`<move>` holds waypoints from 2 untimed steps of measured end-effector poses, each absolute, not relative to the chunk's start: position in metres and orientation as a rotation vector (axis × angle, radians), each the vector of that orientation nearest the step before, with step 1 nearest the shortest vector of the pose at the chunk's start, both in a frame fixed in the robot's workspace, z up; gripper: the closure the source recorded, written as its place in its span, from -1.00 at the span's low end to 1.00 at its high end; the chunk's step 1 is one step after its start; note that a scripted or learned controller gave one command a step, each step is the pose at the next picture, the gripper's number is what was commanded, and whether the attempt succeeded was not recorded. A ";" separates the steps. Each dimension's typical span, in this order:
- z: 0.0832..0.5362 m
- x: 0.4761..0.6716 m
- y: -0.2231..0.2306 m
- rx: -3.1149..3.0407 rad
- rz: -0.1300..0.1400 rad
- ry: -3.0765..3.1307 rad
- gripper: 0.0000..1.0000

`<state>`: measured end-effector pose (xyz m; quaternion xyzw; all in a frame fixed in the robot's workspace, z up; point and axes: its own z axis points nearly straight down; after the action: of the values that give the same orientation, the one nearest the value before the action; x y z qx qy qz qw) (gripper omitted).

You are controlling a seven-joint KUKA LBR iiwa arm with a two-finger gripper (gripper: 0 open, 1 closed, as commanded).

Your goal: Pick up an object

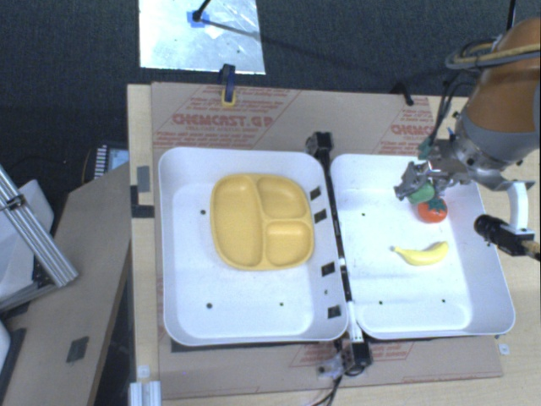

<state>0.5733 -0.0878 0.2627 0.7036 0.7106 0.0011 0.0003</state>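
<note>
So from where I'm standing, the worktop (279, 112) is a brownish board with red lettering printed across its far end, and it sits over dark carpet-like flooring (355, 24). Two shallow white bins are on it side by side, touching along a black joint in the middle. The left bin (190, 303) has a yellow divided plate (260, 221) lying flat in it, three compartments, nothing on them. The right bin (473, 303) has a yellow banana (421, 254) lying on its side near the middle, and further back a small orange-red fruit with a green top (432, 209), tomato-ish. The arm (504, 100) comes in from the right, and its end effector (419, 184) hangs right over that fruit, just about touching the green part. Honestly can't tell if it's gripping or not, too blurry there. Beyond the board there's a shiny silver sheet (201, 24) on the floor with a bit of blue tape (197, 18), and a yellow clamp (228, 87) at the board's far edge. Off to the left, some aluminium framing (30, 235).
</note>
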 end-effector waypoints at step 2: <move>0.256 0.569 0.014 2.211 0.003 2.232 1.00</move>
<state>0.5686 0.0144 0.2560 0.7039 0.7103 0.0009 -0.0001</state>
